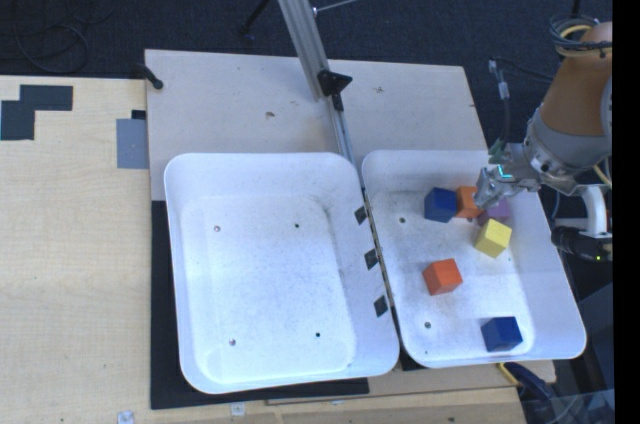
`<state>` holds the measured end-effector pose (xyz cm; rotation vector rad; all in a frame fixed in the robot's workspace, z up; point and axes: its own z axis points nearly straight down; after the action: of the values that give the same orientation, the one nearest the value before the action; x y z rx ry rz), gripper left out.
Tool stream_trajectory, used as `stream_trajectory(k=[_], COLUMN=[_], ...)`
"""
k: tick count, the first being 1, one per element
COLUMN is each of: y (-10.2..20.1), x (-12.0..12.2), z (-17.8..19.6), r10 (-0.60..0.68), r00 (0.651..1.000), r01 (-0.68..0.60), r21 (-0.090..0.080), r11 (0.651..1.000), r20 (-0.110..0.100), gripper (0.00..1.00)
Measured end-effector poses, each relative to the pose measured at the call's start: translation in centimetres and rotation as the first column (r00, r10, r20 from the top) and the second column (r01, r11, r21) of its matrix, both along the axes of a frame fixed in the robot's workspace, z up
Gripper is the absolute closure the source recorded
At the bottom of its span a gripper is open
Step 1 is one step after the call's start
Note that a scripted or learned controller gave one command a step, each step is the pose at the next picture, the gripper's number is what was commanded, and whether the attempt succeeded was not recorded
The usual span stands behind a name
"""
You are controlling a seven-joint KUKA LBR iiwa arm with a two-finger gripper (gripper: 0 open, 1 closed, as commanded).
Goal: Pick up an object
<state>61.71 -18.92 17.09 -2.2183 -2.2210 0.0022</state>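
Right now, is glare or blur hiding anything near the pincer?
Camera view: bright, even light washes out the right bin's white floor but hides no blocks; slight softness blurs the pincer, so the orange block and purple piece beside it merge.

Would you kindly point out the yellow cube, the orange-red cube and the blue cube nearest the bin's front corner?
yellow cube (493, 238), camera view, on its top face.
orange-red cube (442, 276), camera view, on its top face.
blue cube at the front corner (501, 333), camera view, on its top face.
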Motion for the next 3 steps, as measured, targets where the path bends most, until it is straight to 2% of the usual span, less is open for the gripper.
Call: stream_trajectory(k=[1, 2, 3], y=[3.3, 4.8, 4.9], x=[4.1, 3.1, 3.2], z=[-5.0, -5.7, -4.5], r10=[-0.001, -0.002, -0.002], r00=[1.000, 1.000, 1.000], r01=[0.001, 0.002, 0.002], r21=[-0.005, -0.007, -0.008], r11=[1.000, 1.000, 1.000], r20=[0.016, 0.021, 0.026], gripper=[0.00, 0.00, 1.00])
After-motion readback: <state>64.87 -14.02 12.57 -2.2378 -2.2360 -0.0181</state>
